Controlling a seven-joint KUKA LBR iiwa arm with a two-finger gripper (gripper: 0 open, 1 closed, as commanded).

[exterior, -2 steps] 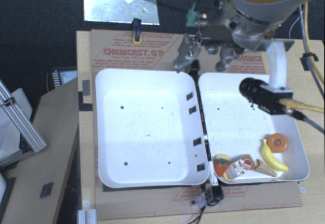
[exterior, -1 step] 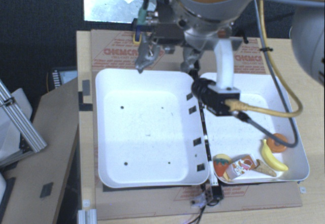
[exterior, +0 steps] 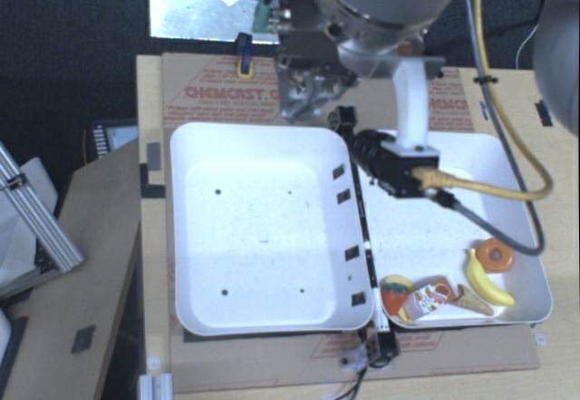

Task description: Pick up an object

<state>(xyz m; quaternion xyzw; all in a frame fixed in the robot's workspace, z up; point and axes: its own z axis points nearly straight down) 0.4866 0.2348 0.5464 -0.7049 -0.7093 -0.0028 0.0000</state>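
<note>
Claw [exterior: 306,99] is seen hanging over the back rim of the left bin [exterior: 195,208], well apart from everything, and its state cannot be told from the blur of metal up there. Pickable things are huddled in the right bin [exterior: 530,239] at its near corner (a banana [exterior: 485,280], an orange ring [exterior: 495,254], a tomato-like piece [exterior: 396,294], a small packet [exterior: 430,296]), so a long reach across the divider is called for, ideally onto the banana. Open floor is left behind that cluster, but the near wall crowds it, so a descent from the inner side would be judged safest.
</note>
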